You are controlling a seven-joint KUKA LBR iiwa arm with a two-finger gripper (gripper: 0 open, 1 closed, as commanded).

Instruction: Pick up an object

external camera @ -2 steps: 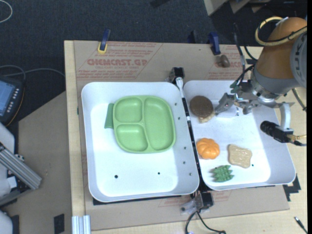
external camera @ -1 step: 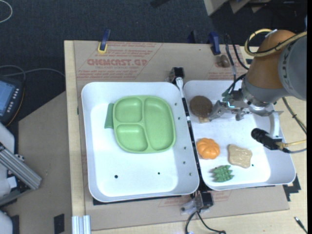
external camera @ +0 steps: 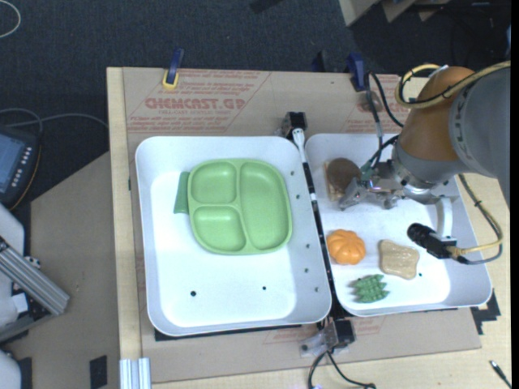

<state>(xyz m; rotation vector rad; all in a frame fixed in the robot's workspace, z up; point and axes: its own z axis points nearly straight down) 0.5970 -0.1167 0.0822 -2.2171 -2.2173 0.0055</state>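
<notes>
Gripper [external camera: 357, 193] low in the right bin [external camera: 466, 286], at the brown lump [external camera: 340, 177].

Whether its fingers are spread or closed I cannot tell. The lump lies just beside the tip, near the bin's left wall; an orange pumpkin [external camera: 347, 247], tan piece [external camera: 399, 259] and green piece [external camera: 369, 288] sit nearer the front. Best to centre the tip over the lump and descend straight, keeping off the wall.

Grey arm [external camera: 486, 124], orange wrist band [external camera: 430, 128], yellow-black cables, metallic claw [external camera: 369, 191].
</notes>
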